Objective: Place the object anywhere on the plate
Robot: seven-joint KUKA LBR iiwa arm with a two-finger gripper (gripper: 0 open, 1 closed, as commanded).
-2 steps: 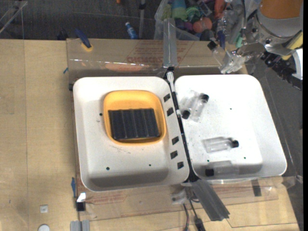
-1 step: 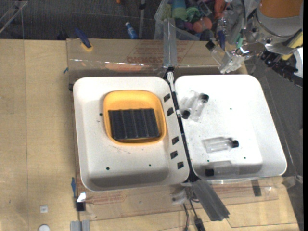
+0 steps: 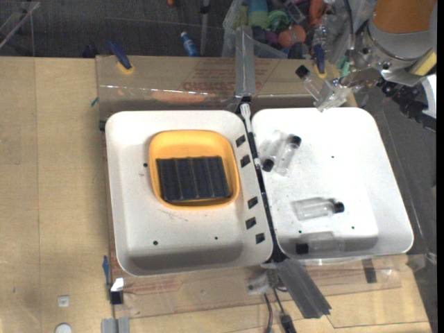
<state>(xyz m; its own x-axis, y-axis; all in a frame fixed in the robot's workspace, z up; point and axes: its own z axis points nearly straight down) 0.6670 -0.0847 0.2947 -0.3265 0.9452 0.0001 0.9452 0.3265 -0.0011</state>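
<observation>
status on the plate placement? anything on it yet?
Nothing placed yet: the yellow plate in the left bin carries just its dark ridged insert. The pincer is above the right bin's far edge. Clear vials lie there, ungrasped. Pick and place remain.

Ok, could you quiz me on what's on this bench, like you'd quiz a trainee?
1. Which bin holds the orange plate? A) the left bin B) the right bin C) neither
2. True or false: the dark ridged block lies on the plate.
3. Fill in: the clear bottles each have a ___ cap.
Key: 1 A; 2 true; 3 black.
</observation>
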